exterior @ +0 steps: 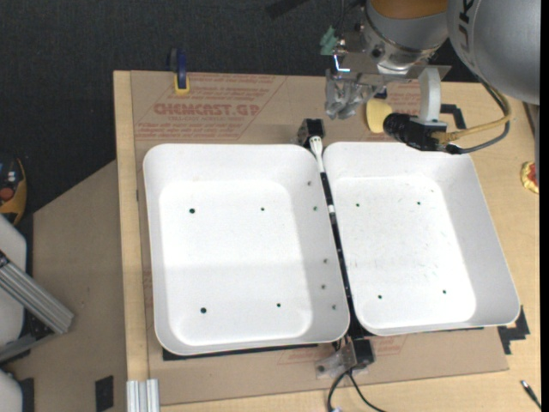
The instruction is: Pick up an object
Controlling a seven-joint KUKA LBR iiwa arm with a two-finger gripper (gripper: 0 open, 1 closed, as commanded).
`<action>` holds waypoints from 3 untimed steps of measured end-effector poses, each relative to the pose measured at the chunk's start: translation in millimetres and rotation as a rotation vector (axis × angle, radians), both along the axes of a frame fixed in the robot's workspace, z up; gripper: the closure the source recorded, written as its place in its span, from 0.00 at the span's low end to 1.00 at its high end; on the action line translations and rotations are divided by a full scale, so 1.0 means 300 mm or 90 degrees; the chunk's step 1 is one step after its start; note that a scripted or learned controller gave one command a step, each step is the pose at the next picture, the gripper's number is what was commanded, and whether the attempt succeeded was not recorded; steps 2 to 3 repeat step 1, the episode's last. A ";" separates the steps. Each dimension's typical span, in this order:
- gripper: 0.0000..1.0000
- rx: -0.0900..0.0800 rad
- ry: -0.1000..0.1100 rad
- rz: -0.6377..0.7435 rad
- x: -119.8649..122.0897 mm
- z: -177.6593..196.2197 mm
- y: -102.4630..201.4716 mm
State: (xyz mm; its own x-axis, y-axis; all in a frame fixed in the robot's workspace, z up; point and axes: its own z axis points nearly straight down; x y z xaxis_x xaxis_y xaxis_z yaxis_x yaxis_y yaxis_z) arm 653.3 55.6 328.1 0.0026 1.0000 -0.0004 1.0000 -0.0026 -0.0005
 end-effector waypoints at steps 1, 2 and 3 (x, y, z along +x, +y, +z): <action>1.00 0.002 0.006 0.007 -0.021 -0.251 0.306; 1.00 0.002 0.006 0.007 -0.021 -0.251 0.306; 1.00 0.002 0.006 0.007 -0.021 -0.251 0.306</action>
